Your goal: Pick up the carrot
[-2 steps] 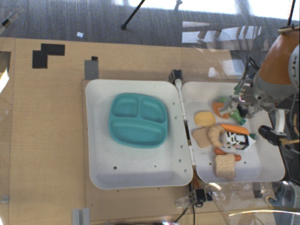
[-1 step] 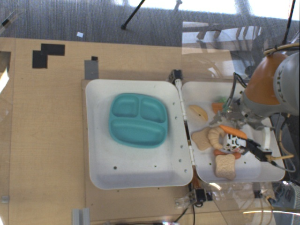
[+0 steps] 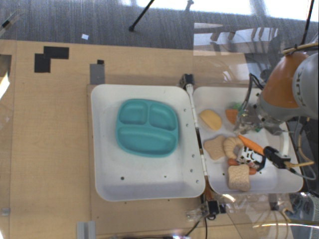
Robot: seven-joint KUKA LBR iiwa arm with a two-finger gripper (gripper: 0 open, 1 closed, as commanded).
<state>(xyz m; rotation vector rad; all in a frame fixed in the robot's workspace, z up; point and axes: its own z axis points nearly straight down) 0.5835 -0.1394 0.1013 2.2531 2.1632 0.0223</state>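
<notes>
At the left of the tabletop (image 3: 50, 133), bare wood with black patches near the far left corner. Next, the left bin (image 3: 99, 148), carrying a teal divided plate (image 3: 147, 128) in its middle. Past the shared edge, the right bin (image 3: 215, 96), crowded with toy food: a yellow wedge (image 3: 210, 119) near the left wall, a flat bread slice (image 3: 215, 147) just below it, a pale croissant-like roll (image 3: 232, 146) touching that slice, and a toast piece (image 3: 239, 177) towards the near rim. Above the roll, a short orange chunk (image 3: 231, 115).

Right of the roll, the carrot (image 3: 251, 145): a slim orange stick lying aslant in the middle of the right bin, upper end touching the roll, lower end over a black-and-white item (image 3: 247, 157).

Just above the carrot, the hand (image 3: 245, 122), hanging low over the bin under the grey and orange arm (image 3: 279, 86); nothing seen in its hold, and how far open it is cannot be told.

Probably light, stiff and smooth, so apt to roll or slip. Best taken across the narrow width near mid-length, clear of the roll and the item beneath.
</notes>
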